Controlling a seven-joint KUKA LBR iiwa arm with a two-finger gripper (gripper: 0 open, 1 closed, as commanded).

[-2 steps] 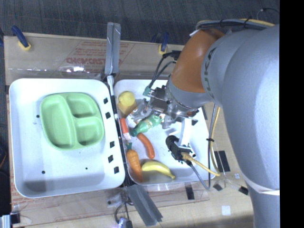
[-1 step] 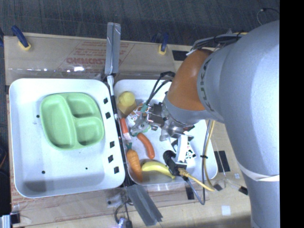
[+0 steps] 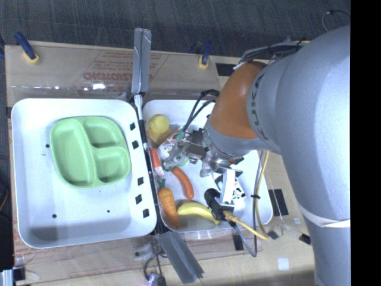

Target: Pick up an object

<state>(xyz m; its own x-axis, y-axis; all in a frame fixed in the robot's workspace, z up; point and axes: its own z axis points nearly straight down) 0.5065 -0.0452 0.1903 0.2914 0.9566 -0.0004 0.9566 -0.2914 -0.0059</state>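
My gripper (image 3: 176, 154) reaches down into the right bin (image 3: 178, 107), its metal parts low over the bin's left side. Just below it lies a red-orange sausage (image 3: 184, 183). An orange carrot (image 3: 168, 207) and a yellow banana (image 3: 195, 211) lie near the bin's front wall. A yellow lemon-like fruit (image 3: 158, 126) sits at the bin's back left, and a thin red piece (image 3: 155, 158) rests along the left wall. The arm hides the bin's right half.
The left bin (image 3: 36, 219) holds a green divided plate (image 3: 90, 151). A grey divider strip (image 3: 141, 58) runs between the bins. Cables (image 3: 259, 183) trail from the wrist over the right bin's edge. The arm's large grey body (image 3: 309, 130) covers the right side.
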